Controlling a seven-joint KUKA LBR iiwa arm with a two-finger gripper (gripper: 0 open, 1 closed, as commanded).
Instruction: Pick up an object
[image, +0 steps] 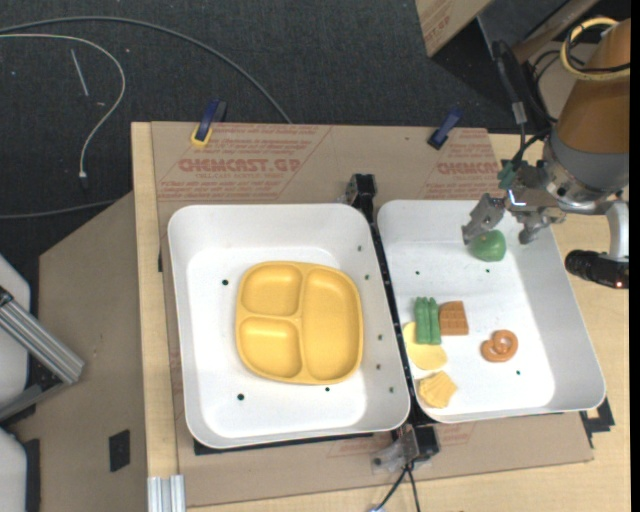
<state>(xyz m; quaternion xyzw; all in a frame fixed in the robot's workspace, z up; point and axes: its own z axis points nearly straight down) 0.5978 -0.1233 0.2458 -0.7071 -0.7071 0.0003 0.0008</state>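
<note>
1. Dark carpet surrounds a brown cardboard-covered bench (300, 155), which is held at its far edge by two blue clamps (208, 120) and carries two shallow white bins side by side.
2. On the floor of the left bin (200, 300) lies a yellow divided plate (300, 322) with three compartments.
3. Near the front left of the right bin (560, 330) sits a cluster of toy foods: a green ridged piece (427, 320) touching a brown block (453, 318), a pale yellow disc (426, 356) just below them, and a tan cracker-like piece (437, 389) nearest the front rim.
4. An orange pretzel-shaped piece (499, 346) lies apart, to the right of the cluster.
5. At the far end of the right bin, the gripper (505, 222) hangs from the grey and orange arm (595, 110).
6. Its fingers stand apart, and a rounded green object (489, 246) sits just below and between them; whether they pinch it cannot be told.
</note>
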